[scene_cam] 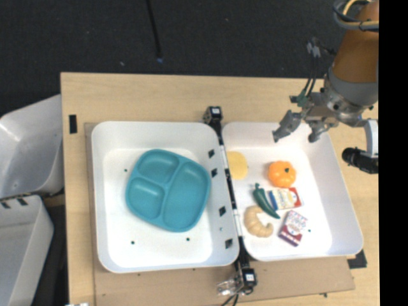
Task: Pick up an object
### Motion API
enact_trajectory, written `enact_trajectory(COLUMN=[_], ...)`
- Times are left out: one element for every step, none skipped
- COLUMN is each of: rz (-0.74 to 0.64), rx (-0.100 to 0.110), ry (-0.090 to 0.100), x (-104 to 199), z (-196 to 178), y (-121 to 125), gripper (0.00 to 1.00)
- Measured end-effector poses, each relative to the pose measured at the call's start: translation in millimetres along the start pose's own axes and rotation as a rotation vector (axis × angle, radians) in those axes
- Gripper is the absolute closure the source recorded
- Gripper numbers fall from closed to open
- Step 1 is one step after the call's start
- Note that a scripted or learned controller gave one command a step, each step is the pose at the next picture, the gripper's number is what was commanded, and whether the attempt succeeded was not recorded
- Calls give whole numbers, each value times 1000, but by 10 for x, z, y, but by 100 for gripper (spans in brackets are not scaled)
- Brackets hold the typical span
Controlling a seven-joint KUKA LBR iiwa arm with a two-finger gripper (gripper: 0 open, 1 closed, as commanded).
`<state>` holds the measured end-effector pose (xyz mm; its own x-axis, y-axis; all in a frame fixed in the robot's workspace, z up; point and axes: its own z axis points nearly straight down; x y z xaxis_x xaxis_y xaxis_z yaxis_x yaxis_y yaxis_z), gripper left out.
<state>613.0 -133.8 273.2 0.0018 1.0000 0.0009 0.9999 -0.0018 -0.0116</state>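
A wooden worktop (76,171) holds two white bins. In the camera view, the hand (298,127) hangs open and empty over the far edge of the right bin (338,190). The orange pumpkin (282,173) lies just below the hand, toward the front

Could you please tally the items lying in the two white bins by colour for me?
Teal: 1, the divided plate
Yellow: 1, the round yellow piece
Orange: 1, the small pumpkin
Green: 1, the pepper
Tan: 1, the croissant
Multicoloured: 2, packet and pouch
Total: 7
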Motion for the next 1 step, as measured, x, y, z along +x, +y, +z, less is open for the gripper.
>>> enact_trajectory(rz=[-2], rx=[-13], ry=[-1], x=[4], z=[-76], y=[18], gripper=[0])
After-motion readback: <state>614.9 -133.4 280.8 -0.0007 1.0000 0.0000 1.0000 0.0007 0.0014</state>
